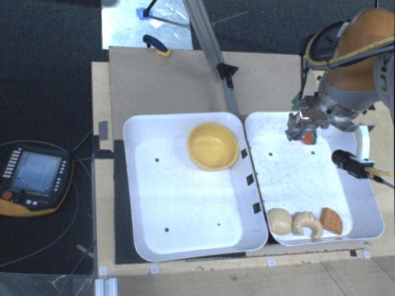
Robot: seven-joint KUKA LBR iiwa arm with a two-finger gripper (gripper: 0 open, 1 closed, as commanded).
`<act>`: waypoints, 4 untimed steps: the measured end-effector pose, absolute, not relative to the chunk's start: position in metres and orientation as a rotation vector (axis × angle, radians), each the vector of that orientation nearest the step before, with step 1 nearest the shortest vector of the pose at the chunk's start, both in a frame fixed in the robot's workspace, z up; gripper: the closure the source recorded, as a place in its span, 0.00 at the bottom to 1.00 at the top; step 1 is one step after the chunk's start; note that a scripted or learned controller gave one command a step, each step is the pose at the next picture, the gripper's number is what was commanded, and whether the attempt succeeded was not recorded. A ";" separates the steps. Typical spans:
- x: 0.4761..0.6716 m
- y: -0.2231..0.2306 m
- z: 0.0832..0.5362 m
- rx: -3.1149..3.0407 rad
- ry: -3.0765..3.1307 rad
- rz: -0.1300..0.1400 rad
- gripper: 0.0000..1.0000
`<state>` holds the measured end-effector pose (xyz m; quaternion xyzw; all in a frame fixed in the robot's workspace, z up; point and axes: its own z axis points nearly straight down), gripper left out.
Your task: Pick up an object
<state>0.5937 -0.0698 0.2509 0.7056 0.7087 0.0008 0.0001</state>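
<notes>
The gripper [300, 130] is up over the right bin [370, 227], and a small red thing [308, 137] sits between its closed fingers. So the pick looks done. The bowl [213, 145] sits in the left bin [142, 227]

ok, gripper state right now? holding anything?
Gripper: over the right bin, with a small red-orange object at its tip; open or closed, and whether it holds that object, cannot be told.
</notes>
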 end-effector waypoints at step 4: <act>0.537 0.069 0.239 2.221 2.221 0.001 0.00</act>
